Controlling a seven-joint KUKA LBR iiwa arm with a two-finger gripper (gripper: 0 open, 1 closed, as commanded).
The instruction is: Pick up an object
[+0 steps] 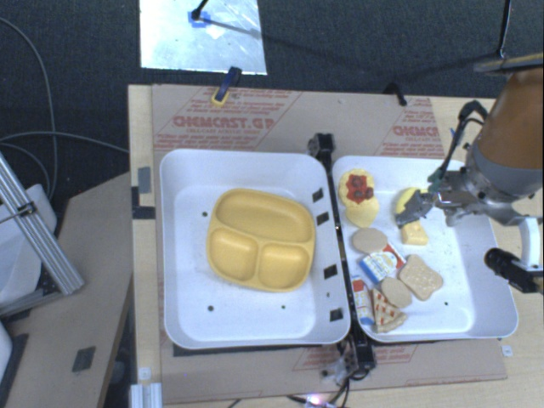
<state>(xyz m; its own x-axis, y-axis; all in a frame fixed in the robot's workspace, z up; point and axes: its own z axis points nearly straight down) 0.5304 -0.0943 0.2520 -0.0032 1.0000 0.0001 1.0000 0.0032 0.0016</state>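
In the left bin (183, 228) you have a yellow divided plate (259, 238), lying flat with three hollows and nothing in them. Across the middle rim, the right bin (484, 304) holds the toy food: a pale bun with red topping (359, 195) near the rim, a tan oval biscuit (370, 241) below it, a blue-and-white packet (376, 267), a round cracker (396, 292), a red-checked wedge (388, 316) and a toast slice (421, 277). Further right a yellow piece (408, 201) lies right at the pincer (418, 209), with a pale cheese-like chunk (415, 234) just below. The pincer's tips sit at the yellow piece, but you cannot tell how far they are parted or whether they grip it. These pieces look light, stiff and probably smooth, so they may slip; take the yellow piece across its narrow middle.
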